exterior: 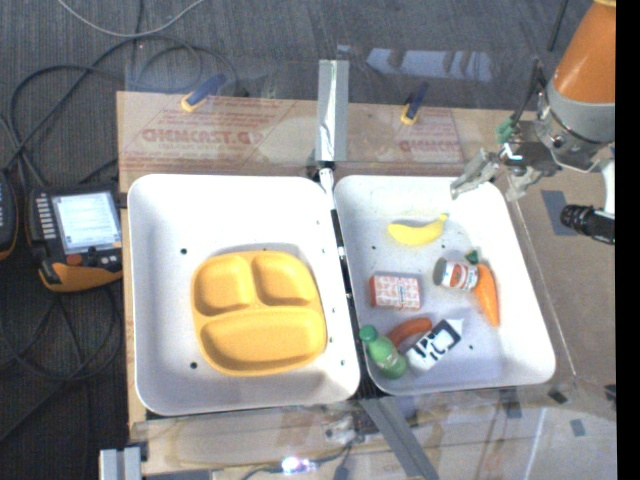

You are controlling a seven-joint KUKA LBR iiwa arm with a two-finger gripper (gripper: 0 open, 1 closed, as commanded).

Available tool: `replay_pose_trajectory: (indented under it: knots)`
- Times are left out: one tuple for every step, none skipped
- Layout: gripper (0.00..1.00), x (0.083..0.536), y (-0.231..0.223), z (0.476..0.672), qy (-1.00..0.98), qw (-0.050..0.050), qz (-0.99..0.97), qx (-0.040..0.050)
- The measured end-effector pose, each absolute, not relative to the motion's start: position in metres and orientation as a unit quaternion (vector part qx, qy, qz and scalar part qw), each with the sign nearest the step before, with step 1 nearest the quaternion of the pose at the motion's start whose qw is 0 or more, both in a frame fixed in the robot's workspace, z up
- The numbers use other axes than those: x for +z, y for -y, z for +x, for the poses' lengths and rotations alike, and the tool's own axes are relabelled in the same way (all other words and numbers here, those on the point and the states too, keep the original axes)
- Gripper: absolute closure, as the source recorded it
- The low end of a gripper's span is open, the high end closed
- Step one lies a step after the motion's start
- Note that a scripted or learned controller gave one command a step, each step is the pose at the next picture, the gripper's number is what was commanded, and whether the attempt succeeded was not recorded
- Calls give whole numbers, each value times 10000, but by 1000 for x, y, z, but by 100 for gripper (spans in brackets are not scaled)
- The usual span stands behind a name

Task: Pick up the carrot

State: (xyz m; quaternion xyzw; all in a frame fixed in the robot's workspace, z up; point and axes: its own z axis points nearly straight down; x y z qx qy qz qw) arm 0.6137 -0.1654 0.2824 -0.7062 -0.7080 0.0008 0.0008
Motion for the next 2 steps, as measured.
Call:
replay_pose_trajectory:
  knots:
    - [0,181,192,565,7319,11,-6815,8]
    - [0,103,209,551,7096,-30,-7046,-66]
